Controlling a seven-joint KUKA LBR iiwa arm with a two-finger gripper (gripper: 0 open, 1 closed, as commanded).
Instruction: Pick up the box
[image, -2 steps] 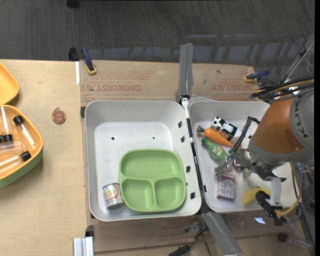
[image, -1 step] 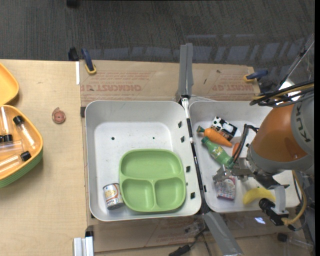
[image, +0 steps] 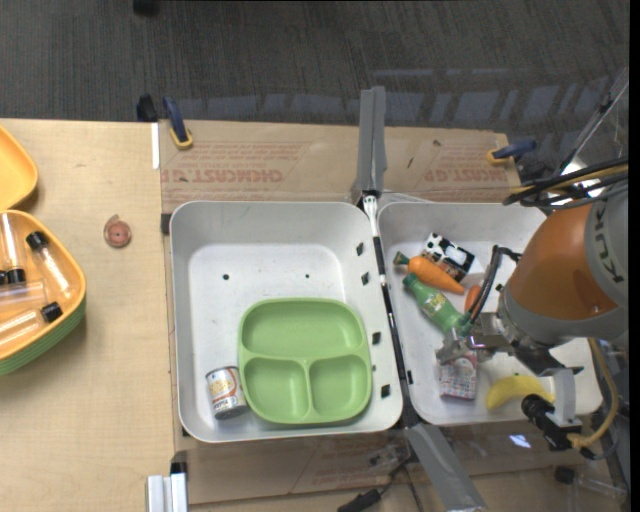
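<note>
The gripper (image: 462, 348) is low in the right bin (image: 440, 405), right over the box (image: 458, 379), a small pink-and-white carton lying flat near that bin's front edge. How the jaws stand, I cannot tell; the wrist hides them.

The box looks light and thin-walled, likely to crush if squeezed hard, so I'd take it across its narrow sides, gently.

Count in the right bin: one box, one green bottle (image: 434, 303), one carrot (image: 437, 273), one banana (image: 512, 390), one black-and-white toy (image: 447, 253) by the back edge. In the left bin (image: 262, 235): one green divided plate (image: 304, 360), one can (image: 225, 390) at the front-left corner.
</note>
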